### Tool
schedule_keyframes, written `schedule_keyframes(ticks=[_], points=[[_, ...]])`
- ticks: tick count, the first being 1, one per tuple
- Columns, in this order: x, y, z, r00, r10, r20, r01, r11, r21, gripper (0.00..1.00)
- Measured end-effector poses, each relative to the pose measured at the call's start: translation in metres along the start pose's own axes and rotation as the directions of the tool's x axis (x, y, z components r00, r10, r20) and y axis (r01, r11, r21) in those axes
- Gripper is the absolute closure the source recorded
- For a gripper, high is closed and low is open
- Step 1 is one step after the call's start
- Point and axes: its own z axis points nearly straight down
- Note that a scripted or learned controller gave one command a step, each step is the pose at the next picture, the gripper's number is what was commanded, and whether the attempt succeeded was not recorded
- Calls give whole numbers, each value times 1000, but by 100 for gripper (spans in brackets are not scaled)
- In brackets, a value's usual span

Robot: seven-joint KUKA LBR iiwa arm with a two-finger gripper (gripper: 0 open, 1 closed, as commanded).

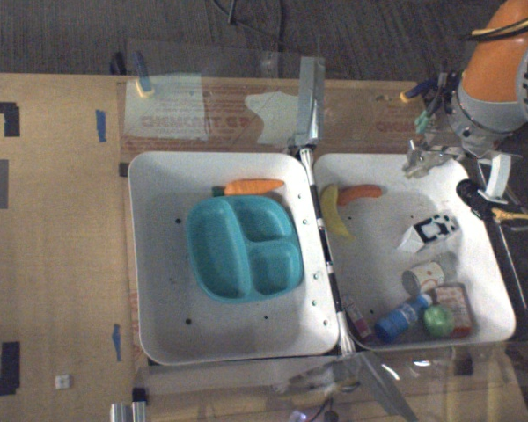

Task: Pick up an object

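Black-and-white box (437, 229), right bin (383, 275), upper right part, nearest item to the gripper (420, 158).
Box lies just toward the view's bottom from gripper, long axis slanted; finger state: cannot tell.

Arm (502, 60) bent — end effector (422, 158) low.

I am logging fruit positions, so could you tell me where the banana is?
The banana lies in the right bin, along its left wall near the far corner, just left of an orange sausage.

Loose objects (422, 280) in right bin (502, 323)
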Motion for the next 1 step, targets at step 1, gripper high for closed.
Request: schedule_keyframes(ticks=[1], points=[[1,0,0,1000,-1,0,1,1000,0,0]])
